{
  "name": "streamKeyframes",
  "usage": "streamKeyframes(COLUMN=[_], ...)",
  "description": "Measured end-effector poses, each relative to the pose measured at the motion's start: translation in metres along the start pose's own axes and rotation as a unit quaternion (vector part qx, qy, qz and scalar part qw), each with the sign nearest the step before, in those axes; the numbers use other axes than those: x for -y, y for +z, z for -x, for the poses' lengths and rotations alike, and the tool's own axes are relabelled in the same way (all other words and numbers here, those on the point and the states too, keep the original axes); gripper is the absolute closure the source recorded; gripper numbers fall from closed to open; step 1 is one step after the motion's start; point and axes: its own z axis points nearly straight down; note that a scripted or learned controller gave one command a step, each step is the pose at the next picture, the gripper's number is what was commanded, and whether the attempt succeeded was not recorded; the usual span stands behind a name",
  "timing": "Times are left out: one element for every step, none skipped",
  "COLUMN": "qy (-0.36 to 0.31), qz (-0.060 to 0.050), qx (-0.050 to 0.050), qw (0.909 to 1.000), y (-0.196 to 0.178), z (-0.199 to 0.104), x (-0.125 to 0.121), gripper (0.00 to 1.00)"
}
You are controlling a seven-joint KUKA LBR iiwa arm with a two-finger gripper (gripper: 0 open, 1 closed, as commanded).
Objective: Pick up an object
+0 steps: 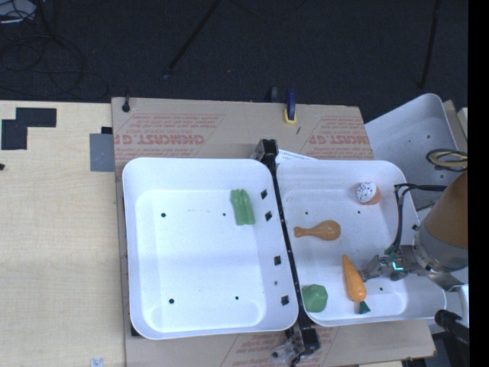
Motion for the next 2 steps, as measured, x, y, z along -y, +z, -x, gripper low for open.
streamKeyframes(qy=[-0.002, -0.001], qz=[-0.002, -0.002], qx=[0.000, -0.001], qw=[1.0000, 1.0000], y=[0.0012, -0.0081], z=[-0.0556, -0.0547], x=[-0.0151, -0.0149], gripper=[0.00, 1.00])
